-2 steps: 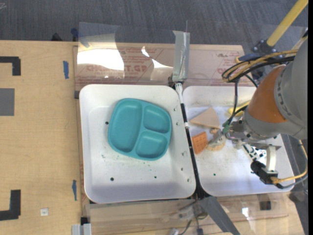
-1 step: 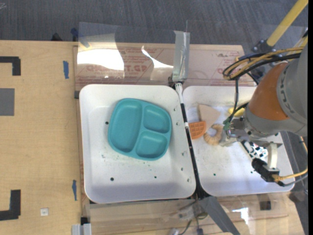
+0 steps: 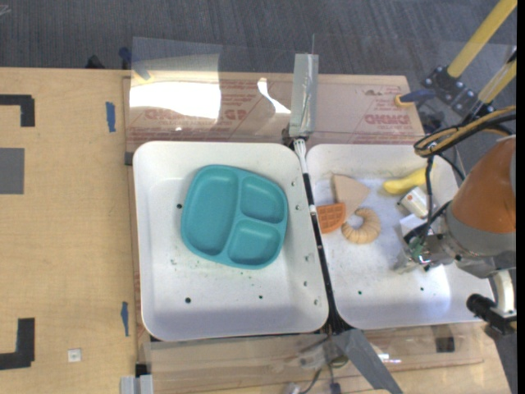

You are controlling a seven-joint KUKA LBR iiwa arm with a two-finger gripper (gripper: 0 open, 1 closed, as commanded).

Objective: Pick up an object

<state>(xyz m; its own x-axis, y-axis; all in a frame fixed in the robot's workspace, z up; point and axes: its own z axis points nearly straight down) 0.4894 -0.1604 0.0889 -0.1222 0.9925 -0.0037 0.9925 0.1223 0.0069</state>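
The right bin (image 3: 369, 298) holds a tan ring-shaped pastry (image 3: 361, 226), a small orange block (image 3: 330, 217), a tan wedge (image 3: 349, 190), a yellow banana (image 3: 406, 182) and a small white piece (image 3: 413, 201). My gripper (image 3: 413, 255) is low in this bin, right of the pastry and just below the white piece. The grey and orange wrist (image 3: 484, 212) covers the bin's right side. Nothing is seen held in the gripper.
A teal divided plate (image 3: 234, 217) lies in the left bin (image 3: 164, 302). A ridge (image 3: 313, 236) separates the two bins. Clear plastic sheeting (image 3: 246, 105) stands behind them. Yellow and black cables (image 3: 447, 138) loop over the arm at the right.
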